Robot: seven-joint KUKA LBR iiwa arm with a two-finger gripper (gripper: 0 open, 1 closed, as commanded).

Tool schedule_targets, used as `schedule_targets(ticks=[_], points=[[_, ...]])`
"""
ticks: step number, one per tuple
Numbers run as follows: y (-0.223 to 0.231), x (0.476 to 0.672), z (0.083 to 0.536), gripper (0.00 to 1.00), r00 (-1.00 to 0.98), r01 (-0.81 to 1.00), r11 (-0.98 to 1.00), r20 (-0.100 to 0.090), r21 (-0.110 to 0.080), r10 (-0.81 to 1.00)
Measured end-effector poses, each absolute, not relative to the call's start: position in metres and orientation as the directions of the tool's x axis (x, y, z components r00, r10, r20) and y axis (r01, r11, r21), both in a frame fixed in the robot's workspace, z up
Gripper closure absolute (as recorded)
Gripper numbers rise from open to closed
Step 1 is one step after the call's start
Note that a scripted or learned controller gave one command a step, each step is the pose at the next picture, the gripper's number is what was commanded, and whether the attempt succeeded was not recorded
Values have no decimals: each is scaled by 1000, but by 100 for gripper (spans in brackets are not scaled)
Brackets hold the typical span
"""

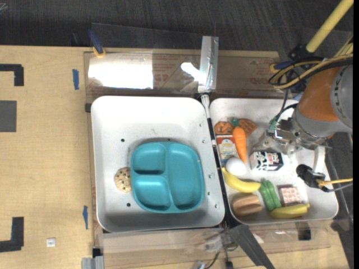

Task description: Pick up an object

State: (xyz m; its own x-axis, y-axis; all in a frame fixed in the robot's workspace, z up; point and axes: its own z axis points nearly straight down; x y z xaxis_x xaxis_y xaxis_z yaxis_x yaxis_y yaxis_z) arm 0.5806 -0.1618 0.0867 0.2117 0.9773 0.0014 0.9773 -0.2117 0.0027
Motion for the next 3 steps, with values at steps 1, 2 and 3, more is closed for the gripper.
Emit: schedule_targets(ticks=[1,2,3], points=[[-122,542,88,0,-29,1000,29,0,5,1000],[-122,542,88,0,-28,1000,28,0,5,1000],[-123,544,99,100,-27,1000,27,-3,13,1000]])
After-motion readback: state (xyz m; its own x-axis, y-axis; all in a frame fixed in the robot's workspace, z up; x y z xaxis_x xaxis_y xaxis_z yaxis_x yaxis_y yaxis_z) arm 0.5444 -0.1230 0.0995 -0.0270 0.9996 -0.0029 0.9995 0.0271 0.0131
